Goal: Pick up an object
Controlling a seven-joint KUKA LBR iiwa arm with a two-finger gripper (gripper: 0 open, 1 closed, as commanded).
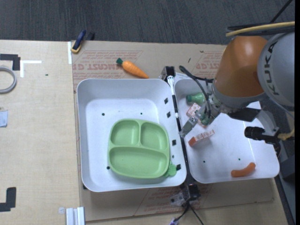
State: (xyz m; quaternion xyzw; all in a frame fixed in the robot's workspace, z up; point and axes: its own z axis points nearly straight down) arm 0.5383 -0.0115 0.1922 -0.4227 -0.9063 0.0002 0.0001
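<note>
Arm: a grey arm with an orange band [241, 67] is seen reaching in from the right, over the right bin.
Hand: the hand [196, 121] is seen low over the left part of the right bin, near the wall shared by the two bins. Whether it is apart or together cannot be told, and nothing can be confirmed as held.
Right bin: the white right bin [262, 170] is found to contain several small things.
Sausage: an orange-red sausage [243, 170] is noted near the front right corner of the right bin, lying flat, well apart from the hand.
Packet: a small red and white packet [202, 137] is noted lying on the bin floor just beside and in front of the hand.
Green item: a small green item [195, 98] is noted at the back of the right bin, partly hidden by cables; its kind cannot be told.
Left bin: the white left bin [93, 107] is found to hold a green divided plate [139, 148], lying flat toward the front.
Carrot: an orange toy carrot [132, 68] is noted on the cardboard behind the left bin, outside both bins.
Desk: a blue and yellow marker [78, 41] is noted at the back edge of the desk [37, 125].
</note>
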